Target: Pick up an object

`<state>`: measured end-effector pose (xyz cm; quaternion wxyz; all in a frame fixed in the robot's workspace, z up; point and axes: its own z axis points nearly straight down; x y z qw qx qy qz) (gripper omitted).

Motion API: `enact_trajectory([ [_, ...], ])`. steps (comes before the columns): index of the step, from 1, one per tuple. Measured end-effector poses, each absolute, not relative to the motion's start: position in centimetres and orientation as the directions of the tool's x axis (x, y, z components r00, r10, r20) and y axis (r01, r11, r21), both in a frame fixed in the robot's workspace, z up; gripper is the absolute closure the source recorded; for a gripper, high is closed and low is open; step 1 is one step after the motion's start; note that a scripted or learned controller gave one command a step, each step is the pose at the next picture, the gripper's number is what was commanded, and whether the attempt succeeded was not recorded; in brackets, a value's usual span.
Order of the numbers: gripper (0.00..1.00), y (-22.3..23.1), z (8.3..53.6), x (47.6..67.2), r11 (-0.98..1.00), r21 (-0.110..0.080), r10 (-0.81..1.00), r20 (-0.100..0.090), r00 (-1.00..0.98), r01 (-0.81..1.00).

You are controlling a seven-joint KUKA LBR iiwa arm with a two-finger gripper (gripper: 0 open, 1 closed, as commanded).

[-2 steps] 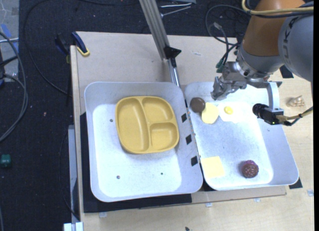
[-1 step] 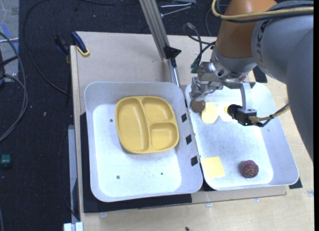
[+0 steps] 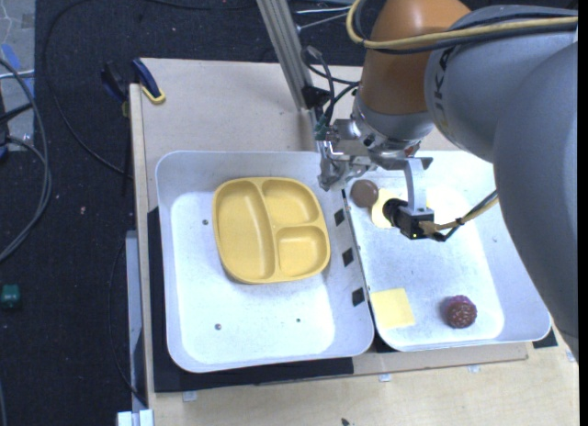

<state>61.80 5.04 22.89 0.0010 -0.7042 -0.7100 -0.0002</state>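
Two white bins sit side by side on the desk (image 3: pixel 230 103), and the grey arm (image 3: pixel 514 94) comes in from the right, its orange band (image 3: pixel 413 20) bulging above the wrist as it bends down over the far left corner of the right bin (image 3: pixel 487 259). The tool (image 3: pixel 372 181) hangs low there, close to the ridge where the two bins meet; whether its fingers are spread or closed I cannot tell, since the wrist covers them. A small brown ball (image 3: pixel 365 193) lies just beneath the tool, beside a pale yellow round piece (image 3: pixel 384 212). Near the front of the same bin a yellow square block (image 3: pixel 392 308) and a dark red ball (image 3: pixel 458 311) rest well apart from the tool, with bare white floor between them. The left bin (image 3: pixel 184 323) holds a yellow divided plate (image 3: pixel 271 229), set toward its far side, with open room along the near and left walls.
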Motion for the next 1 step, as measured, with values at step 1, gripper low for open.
enact_trajectory([
  [1, 1.0, 9.93, 23.83, 62.1, 0.009, 0.002, 1.0, 0.002, -0.009, 1.0],
])
